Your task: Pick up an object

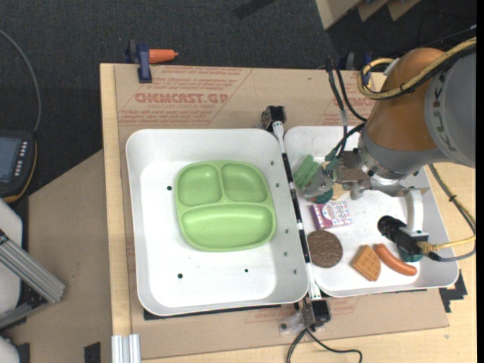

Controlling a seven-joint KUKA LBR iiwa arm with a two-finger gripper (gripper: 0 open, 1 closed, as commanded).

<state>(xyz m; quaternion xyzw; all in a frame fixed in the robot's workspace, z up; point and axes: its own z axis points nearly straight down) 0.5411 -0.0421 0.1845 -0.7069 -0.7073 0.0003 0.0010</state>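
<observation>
At the far left, on the upper edge of the brown board (113, 203) with red printing, we see a small blue clamp with an orange handle (147, 56). On the board lies the left shallow white plastic bin (144, 203), and in its middle sits a light green plastic plate with three compartments (224, 206), flat on the floor of the bin.

Just beside it is the right shallow white plastic bin (378, 284), where the things to pick up lie. Near its left wall, in the upper part, is a soft green crumpled object (306, 171), and just below it a small teal piece (321, 195), which we cannot identify. Below these lies a flat purple and white packet (331, 215), then a round dark brown disc (324, 248), touching the packet's lower edge. To the right of the disc are an orange waffle-like wedge (367, 262) and an orange-red sausage (397, 260), just beside each other.

The gripper (333, 178) is low over the upper left part of this bin, right beside the green object and the teal piece. We cannot tell if it is released or clenched, and we see nothing grasped in it. The grey arm with its orange band (408, 104) covers the upper right part of the bin.
</observation>
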